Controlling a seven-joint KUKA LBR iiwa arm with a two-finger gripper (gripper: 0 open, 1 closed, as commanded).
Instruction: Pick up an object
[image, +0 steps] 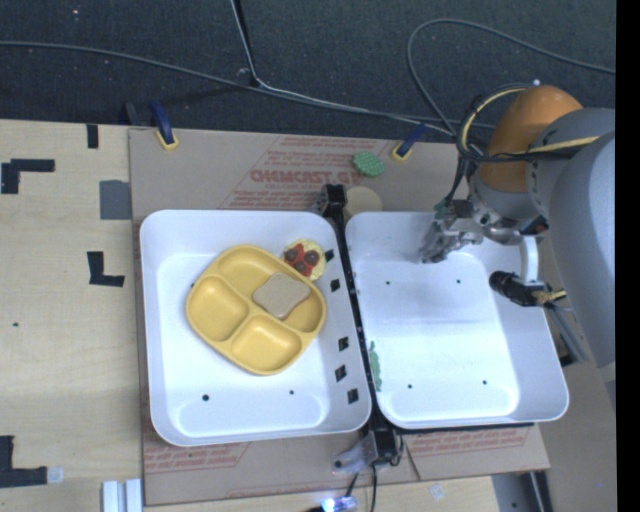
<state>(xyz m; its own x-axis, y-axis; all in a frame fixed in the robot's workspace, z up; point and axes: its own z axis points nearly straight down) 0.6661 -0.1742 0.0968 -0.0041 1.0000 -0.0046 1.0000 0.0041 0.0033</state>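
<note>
Pincer (437, 243) hangs above right white bin (460, 400); we cannot tell its state. Yellow plastic divided tray (230, 305) lies far left.

The robot arm reaches in from the right.
Its grey arm (590, 230) bends down, the orange band (525, 135) on top, and the gripper (440, 240) hangs low near the right bin's back edge.

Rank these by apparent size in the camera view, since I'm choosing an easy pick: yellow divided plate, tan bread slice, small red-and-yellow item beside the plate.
1. yellow divided plate
2. tan bread slice
3. small red-and-yellow item, only slightly smaller than the bread
</note>
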